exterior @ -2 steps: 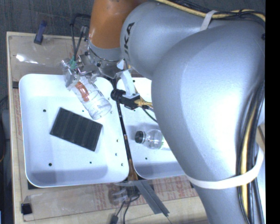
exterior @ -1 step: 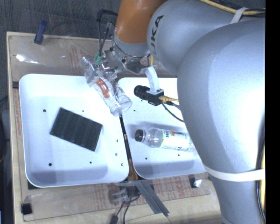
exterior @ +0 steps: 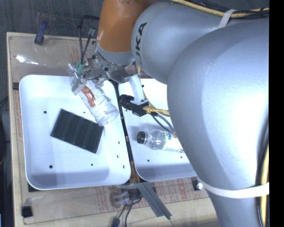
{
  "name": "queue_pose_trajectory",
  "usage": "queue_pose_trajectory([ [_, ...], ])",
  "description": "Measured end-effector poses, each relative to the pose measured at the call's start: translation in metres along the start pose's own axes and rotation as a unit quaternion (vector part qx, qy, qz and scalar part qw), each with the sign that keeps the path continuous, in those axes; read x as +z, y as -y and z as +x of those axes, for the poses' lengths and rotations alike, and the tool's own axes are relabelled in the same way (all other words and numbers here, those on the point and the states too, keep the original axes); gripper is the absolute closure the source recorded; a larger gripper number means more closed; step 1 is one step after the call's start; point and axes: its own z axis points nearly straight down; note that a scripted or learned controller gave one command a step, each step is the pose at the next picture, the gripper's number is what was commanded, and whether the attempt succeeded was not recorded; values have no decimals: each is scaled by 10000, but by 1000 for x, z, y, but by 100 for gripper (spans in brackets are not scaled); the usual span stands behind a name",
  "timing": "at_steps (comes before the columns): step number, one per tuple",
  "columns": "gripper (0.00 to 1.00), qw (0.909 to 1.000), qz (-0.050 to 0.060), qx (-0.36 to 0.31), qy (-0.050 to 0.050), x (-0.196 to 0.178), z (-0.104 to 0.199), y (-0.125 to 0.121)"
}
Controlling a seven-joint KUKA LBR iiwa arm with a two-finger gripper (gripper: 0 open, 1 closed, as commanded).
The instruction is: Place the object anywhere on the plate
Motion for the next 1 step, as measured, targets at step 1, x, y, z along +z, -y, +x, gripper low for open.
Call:
queue_pose_trajectory([
  [1,100,9980,10,-631,2,37,42,-7],
])
